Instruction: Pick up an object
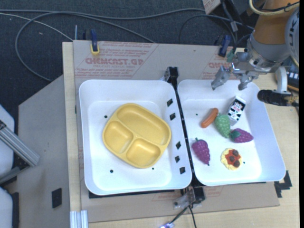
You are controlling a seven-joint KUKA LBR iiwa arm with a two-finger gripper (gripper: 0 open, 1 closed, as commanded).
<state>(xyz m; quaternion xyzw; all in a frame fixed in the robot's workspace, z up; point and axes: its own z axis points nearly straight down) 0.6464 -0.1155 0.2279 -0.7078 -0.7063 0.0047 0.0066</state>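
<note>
Camera view shows the open, empty two-finger gripper point(232, 82) at the right white bin's point(270, 127) back edge, the small black-and-white carton point(236, 109) lying just forward.

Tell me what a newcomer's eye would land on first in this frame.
Probably the yellow divided plate, alone in the left bin. Next, the toy food in the right bin: hot dog, two grape bunches, pizza slice. The gripper hangs open over that bin's far edge, holding nothing.

Glossy yellow plastic tray point(137, 135)
</note>
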